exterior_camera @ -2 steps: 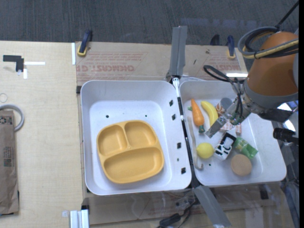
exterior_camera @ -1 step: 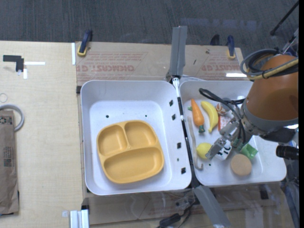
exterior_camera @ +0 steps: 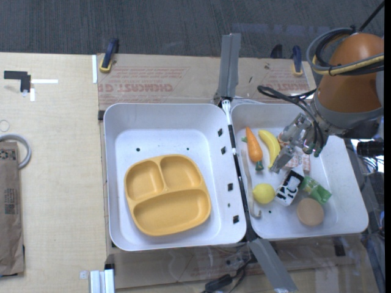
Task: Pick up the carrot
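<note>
Carrot (exterior_camera: 253, 145) beside banana (exterior_camera: 270, 145) (gripper (exterior_camera: 286, 154) seemingly near)

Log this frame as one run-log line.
stage: approach | gripper: above right bin, empty | orange carrot: lying in right bin beside yellow banana, ungrasped

2 white bins (exterior_camera: 116, 163), 1 yellow plate (exterior_camera: 168, 194) with 3 compartments. 1 carrot (exterior_camera: 253, 145), 1 banana (exterior_camera: 270, 145), 1 lemon (exterior_camera: 263, 193), 1 tan round item (exterior_camera: 310, 212), 1 green packet (exterior_camera: 316, 191), 1 black-white packet (exterior_camera: 288, 188). 2 blue clamps (exterior_camera: 110, 52).
</note>
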